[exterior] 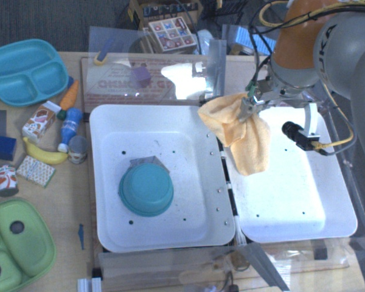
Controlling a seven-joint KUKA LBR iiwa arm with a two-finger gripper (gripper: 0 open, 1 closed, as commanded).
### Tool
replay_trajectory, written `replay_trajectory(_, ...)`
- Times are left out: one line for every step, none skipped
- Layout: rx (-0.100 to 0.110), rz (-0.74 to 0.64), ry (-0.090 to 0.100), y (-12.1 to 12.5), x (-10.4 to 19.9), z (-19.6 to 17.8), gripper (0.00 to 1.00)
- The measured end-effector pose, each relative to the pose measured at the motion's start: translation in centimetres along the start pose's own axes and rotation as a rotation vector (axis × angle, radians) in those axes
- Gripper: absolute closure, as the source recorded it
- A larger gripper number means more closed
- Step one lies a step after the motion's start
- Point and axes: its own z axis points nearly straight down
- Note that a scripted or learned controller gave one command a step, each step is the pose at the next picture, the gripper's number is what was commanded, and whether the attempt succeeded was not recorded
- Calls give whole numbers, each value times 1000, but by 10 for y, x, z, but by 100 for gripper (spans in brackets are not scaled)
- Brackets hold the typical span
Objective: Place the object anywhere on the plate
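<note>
A yellow cloth (246,135) hangs bunched from my gripper (250,106), which is shut on its top edge. The cloth dangles above the far left part of the right bin (304,205), and one corner spreads over the divider toward the left bin (109,132). A round teal plate (146,189) sits in the middle of the left bin, down and left of the cloth, well apart from it. The grey arm with its orange band (304,23) comes in from the upper right.
A grey scrap (147,161) lies just behind the plate. On the bench to the left are a blue divided tray (27,72), a banana (44,152), a small bottle (69,128), a carton (40,120) and a green tray (15,245). A clear box (146,78) stands behind the bins.
</note>
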Motion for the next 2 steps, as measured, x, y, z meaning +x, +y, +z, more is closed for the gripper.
replay_trajectory(2,-94,3,-74,50,-48,100)
replay_trajectory(3,-92,3,-109,117,-54,100)
